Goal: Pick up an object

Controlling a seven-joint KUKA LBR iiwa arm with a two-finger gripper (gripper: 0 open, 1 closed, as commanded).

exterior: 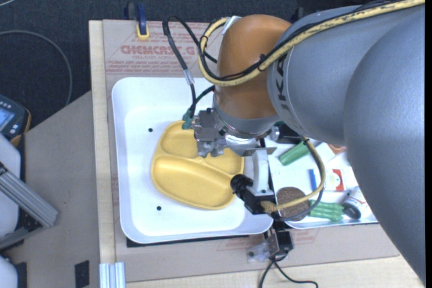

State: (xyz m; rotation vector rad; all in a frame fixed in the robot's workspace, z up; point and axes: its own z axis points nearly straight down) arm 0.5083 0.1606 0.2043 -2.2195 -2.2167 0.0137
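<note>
My arm (351, 98): grey, orange-banded.
Yellow and black cables loop over my rounded orange band (246, 67); dark lettering marks my grey shell.

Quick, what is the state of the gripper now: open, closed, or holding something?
Gripper: cannot be told; it is low over the yellow object in the left bin.
</note>
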